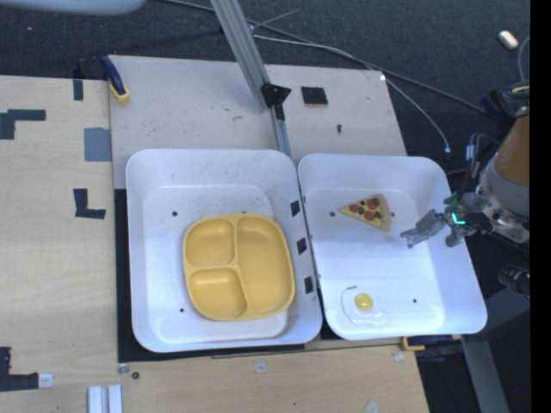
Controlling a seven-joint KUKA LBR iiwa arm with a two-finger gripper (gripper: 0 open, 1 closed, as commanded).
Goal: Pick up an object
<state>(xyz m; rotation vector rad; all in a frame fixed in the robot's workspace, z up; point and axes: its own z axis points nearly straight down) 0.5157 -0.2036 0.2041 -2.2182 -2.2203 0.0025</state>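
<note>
Hand (435, 228) over glossy right bin (456, 308), triangular pizza slice (367, 211) nearby

Two white bins sit side by side on the bench. The left bin (146, 231) holds a yellow divided plate (238, 266). In the right bin (430, 274), a pizza slice (368, 211) lies near the far wall and a fried egg (362, 305) near the front. The gripper (435, 229) hangs over that bin's right edge, holding nothing, apart from the pizza slice.
</note>
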